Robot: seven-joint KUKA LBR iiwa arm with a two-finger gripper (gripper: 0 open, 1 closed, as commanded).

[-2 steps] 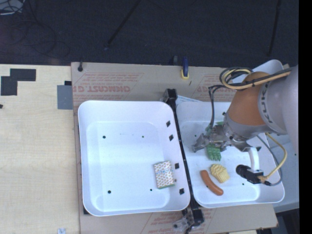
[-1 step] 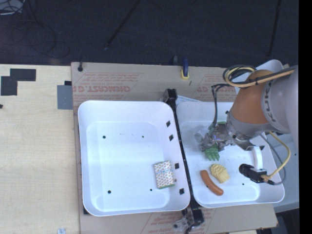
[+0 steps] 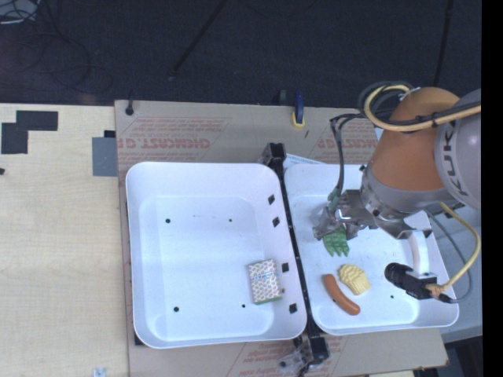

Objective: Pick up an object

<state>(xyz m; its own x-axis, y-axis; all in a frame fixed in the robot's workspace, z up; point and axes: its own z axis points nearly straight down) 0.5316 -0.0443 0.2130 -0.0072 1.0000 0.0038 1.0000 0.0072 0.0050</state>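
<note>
Cardboard covers the desk on which two white bins sit side by side; over the right bin the pincer is lowered onto the green toy; whether it is clenched or released cannot be told. A centred, vertical descent would be advised, the grip set across the toy's narrow width. The toy's long axis seems to run top-left to bottom-right; beyond it a yellow piece and a sausage are seen.

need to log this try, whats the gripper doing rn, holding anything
gripper: down in the right bin at the green toy; open or shut cannot be told.
</note>
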